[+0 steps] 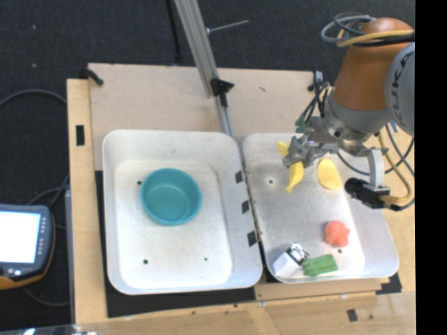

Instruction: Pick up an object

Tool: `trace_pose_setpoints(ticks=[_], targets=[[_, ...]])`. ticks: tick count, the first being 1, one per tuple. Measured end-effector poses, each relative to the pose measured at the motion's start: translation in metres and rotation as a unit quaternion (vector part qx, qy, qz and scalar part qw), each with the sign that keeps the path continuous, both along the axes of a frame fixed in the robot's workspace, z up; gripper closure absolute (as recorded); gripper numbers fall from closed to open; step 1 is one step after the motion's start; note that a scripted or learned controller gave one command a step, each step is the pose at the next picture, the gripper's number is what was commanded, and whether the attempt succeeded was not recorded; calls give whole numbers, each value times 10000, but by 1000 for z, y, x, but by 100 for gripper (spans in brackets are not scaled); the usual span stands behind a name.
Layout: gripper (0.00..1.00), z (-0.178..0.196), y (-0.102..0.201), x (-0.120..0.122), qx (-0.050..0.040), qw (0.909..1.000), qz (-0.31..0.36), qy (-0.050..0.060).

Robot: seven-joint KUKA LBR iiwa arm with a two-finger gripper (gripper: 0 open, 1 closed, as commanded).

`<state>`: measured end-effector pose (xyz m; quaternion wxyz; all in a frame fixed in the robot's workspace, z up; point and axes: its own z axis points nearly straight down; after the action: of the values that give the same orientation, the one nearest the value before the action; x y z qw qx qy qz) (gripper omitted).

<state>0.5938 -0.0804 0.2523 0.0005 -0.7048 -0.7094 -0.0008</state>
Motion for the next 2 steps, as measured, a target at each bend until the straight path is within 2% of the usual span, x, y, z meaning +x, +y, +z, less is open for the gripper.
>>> trace_pose_setpoints(ticks=[1,2], targets=[[100,-2,60,-18,1,10000,6,0],[100,-7,99,-41,-5,10000,-5,5]])
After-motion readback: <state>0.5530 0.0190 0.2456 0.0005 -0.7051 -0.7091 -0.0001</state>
